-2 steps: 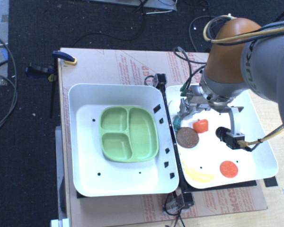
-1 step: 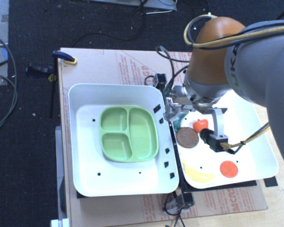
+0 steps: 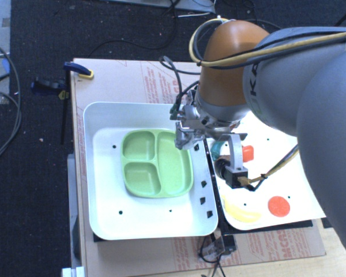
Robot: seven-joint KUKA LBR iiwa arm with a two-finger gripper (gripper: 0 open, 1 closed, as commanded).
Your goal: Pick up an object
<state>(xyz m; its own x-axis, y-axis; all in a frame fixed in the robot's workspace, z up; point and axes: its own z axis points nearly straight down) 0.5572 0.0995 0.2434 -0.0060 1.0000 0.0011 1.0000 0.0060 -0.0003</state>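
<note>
In the left bin (image 3: 104, 172), a pale green divided plate (image 3: 157, 163) with three compartments lies flat, slightly right of the bin's middle, its right edge near the wall shared with the right bin (image 3: 300, 201). The pincer (image 3: 187, 136) is seen just above that right edge, but whether it is released or clenched cannot be told from this angle. The plate is judged to be light, stiff moulded plastic, smooth and somewhat slippery, not fragile. Its flat body offers little purchase, so the raised outer rim or an inner divider ridge would be the likeliest place for a hold, taken squarely to avoid tipping.
</note>
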